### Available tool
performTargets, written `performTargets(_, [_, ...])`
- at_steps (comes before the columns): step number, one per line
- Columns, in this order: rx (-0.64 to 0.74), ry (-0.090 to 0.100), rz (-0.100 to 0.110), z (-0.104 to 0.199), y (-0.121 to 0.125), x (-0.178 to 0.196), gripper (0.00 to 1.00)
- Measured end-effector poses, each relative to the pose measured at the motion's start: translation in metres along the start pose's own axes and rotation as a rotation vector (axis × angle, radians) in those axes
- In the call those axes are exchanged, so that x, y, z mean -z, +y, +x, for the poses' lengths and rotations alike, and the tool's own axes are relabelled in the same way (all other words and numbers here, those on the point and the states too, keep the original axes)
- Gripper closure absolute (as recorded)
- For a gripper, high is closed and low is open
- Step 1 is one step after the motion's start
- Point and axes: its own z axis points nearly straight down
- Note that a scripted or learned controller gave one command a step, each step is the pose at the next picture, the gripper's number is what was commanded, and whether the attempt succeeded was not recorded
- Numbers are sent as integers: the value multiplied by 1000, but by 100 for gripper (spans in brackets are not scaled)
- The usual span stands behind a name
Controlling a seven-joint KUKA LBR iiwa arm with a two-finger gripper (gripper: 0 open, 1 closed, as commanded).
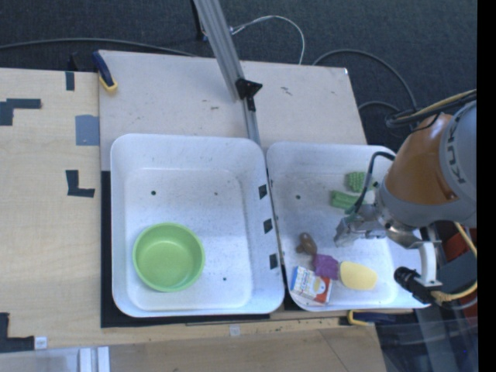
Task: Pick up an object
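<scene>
nothing lifted yet, you've got the whole pick left. gripper [350, 231] hangs low over the middle of the right bin [310, 160]; can't tell its state, too blurred. nearest candidate is probably the yellow object [358, 275], a smooth rounded lump by the bin's front edge, touching the purple piece [326, 266].

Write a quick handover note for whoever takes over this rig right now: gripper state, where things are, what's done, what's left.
Gripper: low in the right bin, nothing visibly between its fingers; open or shut unclear.
Right bin: green pieces at the far side; brown object, purple object, yellow object and small carton along the near edge.
Left bin: green bowl.
Done: no pick yet.
Left: grasp and lift one object.
</scene>
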Motion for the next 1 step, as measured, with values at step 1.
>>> performTargets(1, [-2,-3,-8,-9,-4,55,100])
